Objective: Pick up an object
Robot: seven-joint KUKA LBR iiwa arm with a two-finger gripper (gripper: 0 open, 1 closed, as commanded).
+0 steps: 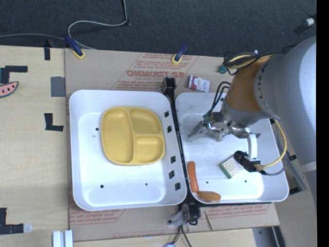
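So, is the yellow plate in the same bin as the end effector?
No, the plate lies in the left bin, while the end effector is over the right bin.

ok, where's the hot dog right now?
Camera view: the hot dog lies in the right bin, against its left wall near the front, just above the orange piece.

Single fixed cam above the surface, looking down at a slant, far enough back to frame both white bins, left bin and right bin, with the arm coming in from frame right.
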